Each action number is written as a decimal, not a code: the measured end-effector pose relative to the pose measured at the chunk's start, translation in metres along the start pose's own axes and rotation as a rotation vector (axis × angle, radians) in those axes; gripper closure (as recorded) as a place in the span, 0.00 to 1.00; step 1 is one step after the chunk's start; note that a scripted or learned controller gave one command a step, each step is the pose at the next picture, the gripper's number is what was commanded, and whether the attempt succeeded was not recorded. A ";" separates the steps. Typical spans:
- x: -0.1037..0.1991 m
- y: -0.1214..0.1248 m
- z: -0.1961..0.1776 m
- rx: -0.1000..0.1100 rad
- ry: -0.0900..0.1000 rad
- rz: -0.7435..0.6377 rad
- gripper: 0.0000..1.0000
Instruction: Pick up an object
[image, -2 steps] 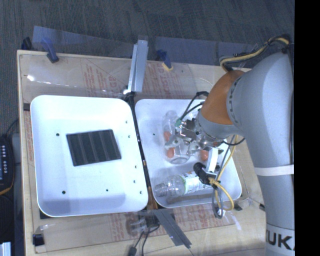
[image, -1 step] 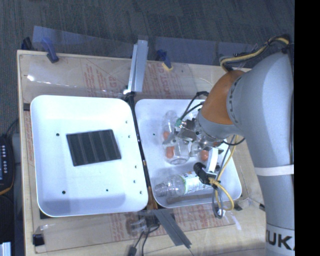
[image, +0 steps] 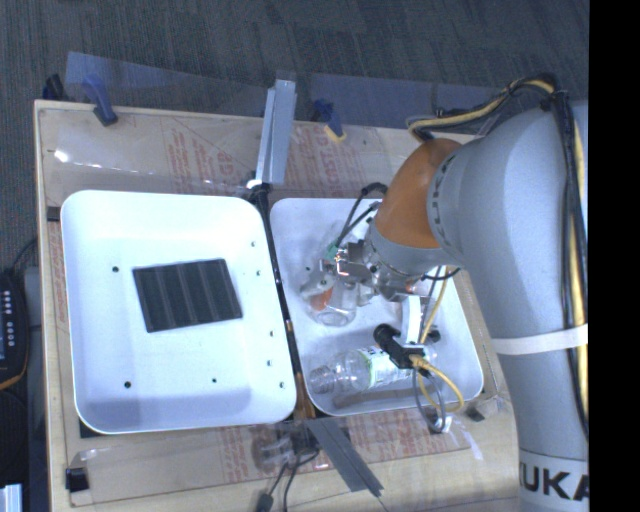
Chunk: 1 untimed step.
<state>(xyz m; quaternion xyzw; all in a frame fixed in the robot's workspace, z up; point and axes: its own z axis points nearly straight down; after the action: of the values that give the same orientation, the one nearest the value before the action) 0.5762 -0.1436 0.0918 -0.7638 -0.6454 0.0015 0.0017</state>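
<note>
My own arm (image: 520, 250) comes closest to the lens: a broad, smooth grey cylinder filling the right side, with an orange band (image: 410, 205) above the wrist and yellow and black cables looped along it. It bends down into the right bin (image: 290, 230), a shallow white tray with rounded corners and a glossy moulded surface. My gripper (image: 345, 275) sits low in the middle of that bin, a cluster of dark metal and small fittings, just over a clear rounded plastic thing (image: 332, 305) with a spot of orange in it. Whether my jaws are wide or narrow I cannot tell; the wrist and the clutter hide them, and nothing is plainly held between them.

Nearer in the same bin lies a clear plastic bottle (image: 355, 372) on its side, with a pale label and a dark cap end pointing right. A thin grey bar (image: 370, 400) lies along the bin's near wall, just beside the bottle.

The left bin (image: 90, 230) is the same white shape, touching the right one along its edge. A dark, ribbed rectangular slab (image: 188, 294) lies flat in its middle. The bench (image: 150, 150) beneath is pale board under a clear sheet.
</note>
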 end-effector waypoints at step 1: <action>-0.001 0.000 -0.011 0.003 -0.001 -0.001 1.00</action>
<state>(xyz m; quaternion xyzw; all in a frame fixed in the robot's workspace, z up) 0.5764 -0.1451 0.1031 -0.7636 -0.6456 0.0029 0.0024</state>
